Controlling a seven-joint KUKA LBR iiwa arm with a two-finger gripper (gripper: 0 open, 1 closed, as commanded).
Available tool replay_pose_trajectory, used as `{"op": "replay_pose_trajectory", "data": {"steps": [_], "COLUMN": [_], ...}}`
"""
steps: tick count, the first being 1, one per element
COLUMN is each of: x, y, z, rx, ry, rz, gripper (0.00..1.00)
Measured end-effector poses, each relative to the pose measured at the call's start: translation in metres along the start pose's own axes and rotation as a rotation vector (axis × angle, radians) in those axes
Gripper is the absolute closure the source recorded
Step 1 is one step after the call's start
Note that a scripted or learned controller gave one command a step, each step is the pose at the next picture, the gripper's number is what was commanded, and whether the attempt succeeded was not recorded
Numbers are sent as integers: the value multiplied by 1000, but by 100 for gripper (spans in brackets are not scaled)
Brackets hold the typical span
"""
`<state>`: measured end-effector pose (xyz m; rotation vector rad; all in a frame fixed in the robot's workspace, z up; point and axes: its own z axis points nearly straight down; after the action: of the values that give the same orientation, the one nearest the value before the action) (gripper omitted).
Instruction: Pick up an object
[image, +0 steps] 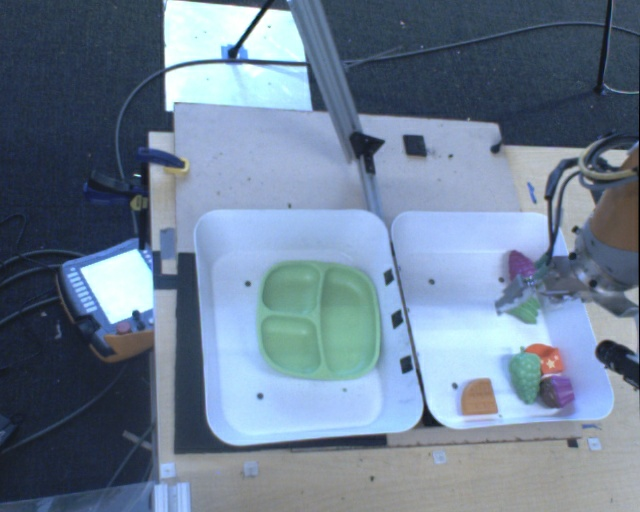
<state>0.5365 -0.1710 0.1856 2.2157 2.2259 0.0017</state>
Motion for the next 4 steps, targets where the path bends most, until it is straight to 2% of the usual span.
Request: {"op": "replay_pose_trajectory", "data": {"steps": [2,3,4], "x": [6,6,13], "y": [9,11,11], "z": [100,86,40], "rx": [-1,-7,-2], "ry": [-1,-2,-1], "rz": [3,3,-1], "gripper": [0,100,100]}}
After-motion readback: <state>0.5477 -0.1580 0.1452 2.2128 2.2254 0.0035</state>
